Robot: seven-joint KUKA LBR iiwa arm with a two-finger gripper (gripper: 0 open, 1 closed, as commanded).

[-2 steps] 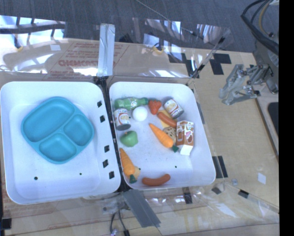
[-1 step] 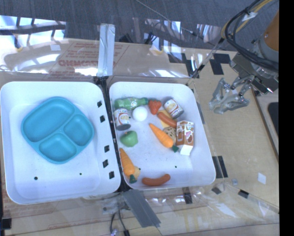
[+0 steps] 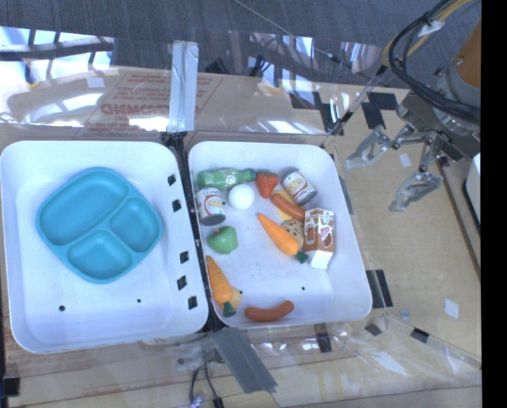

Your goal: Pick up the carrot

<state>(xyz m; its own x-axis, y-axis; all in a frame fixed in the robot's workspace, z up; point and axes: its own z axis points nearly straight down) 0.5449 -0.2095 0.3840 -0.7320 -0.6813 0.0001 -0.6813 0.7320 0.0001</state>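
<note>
Claw [image 3: 395, 170] spread apart, off right of bin [image 3: 346, 253], well clear of carrot [image 3: 278, 234]

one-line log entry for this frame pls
phase: pre-grasp | gripper: open, outside the bins, right of right bin | carrot: in right bin, untouched | holding: nothing

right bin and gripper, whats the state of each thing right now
carrot: lying flat mid-bin, untouched
gripper: jaws open, right of the bin, holding nothing
sausage: lying at the near wall
two cans: on their sides
juice carton: lying flat
white egg: resting beside a can
blue tray: flat in the left bin
</note>
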